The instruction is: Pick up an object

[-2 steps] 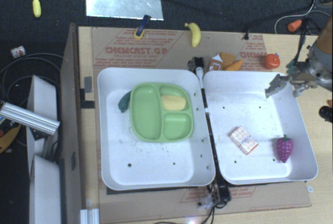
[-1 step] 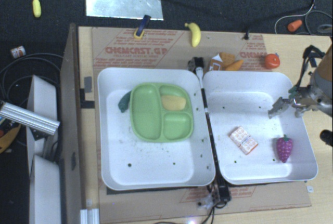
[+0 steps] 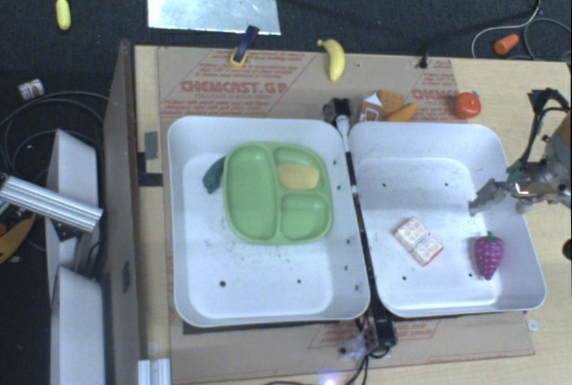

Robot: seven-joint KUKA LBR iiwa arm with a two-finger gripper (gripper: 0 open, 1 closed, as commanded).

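The gripper (image 3: 487, 196) hovers at the right bin's (image 3: 447, 303) right rim, holding nothing, its opening unclear. The toy grape bunch (image 3: 488, 255) lies just below; descending here risks striking the rim.

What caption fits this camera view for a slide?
Grey gripper hovers over right white bin above purple grape bunch; green divided plate in left.
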